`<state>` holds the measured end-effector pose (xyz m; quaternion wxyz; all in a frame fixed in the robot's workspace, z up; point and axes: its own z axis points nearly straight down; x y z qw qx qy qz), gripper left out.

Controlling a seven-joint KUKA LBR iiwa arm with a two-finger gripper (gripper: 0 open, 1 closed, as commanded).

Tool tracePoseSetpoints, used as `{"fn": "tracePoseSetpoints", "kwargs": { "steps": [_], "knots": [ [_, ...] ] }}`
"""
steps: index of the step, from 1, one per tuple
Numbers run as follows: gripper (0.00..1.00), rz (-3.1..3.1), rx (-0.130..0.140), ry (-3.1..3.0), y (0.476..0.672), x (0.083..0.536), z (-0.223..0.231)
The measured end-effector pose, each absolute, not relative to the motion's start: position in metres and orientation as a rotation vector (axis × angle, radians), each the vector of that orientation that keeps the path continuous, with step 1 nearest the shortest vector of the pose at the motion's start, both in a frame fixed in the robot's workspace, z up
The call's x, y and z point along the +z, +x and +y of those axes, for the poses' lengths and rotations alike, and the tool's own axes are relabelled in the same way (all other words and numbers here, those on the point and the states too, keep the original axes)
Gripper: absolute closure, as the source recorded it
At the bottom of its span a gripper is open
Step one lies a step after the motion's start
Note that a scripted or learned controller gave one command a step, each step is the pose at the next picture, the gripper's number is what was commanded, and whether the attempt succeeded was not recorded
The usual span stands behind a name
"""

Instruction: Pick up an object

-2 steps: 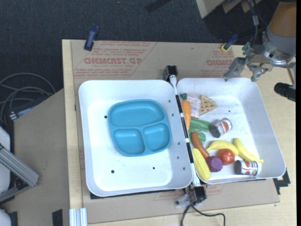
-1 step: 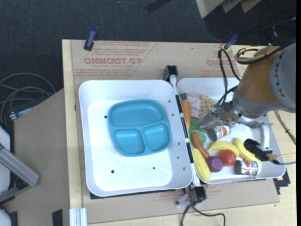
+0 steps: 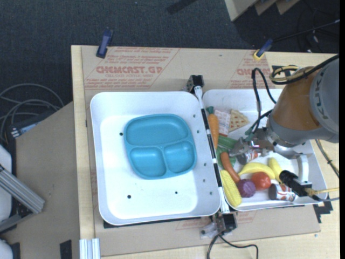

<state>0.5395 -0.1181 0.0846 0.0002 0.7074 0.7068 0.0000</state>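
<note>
We observe two white bins side by side on the bench. The left bin (image 3: 108,161) carries a blue divided plate (image 3: 159,145) near its centre. The right bin (image 3: 232,97) carries the toy food. Along its left wall lie, from far to near, an orange carrot (image 3: 214,125), a green item (image 3: 226,143), a second carrot (image 3: 230,169) and a yellow corn cob (image 3: 230,188). A pizza slice (image 3: 235,120) sits near the far left corner. Toward the near edge we find a banana (image 3: 257,169), a purple item (image 3: 247,188) and a red tomato (image 3: 262,181) close together, with a small carton (image 3: 281,193) just beside the tomato.

The arm (image 3: 302,109) reaches over the right bin. The gripper (image 3: 248,150) sits low at the middle of this bin, just above the banana and beside the green item. We cannot tell whether it is spread or closed, nor whether it contacts any item.
</note>
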Motion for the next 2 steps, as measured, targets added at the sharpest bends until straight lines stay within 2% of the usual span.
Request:
{"fn": "tracePoseSetpoints", "kwargs": {
  "steps": [1, 2],
  "knots": [
    [0.00, 2.211, 0.002, 2.218, 0.534, 0.087, -0.096],
    [1.00, 2.211, 0.006, 2.217, 0.535, 0.098, -0.094]
  ]
}}
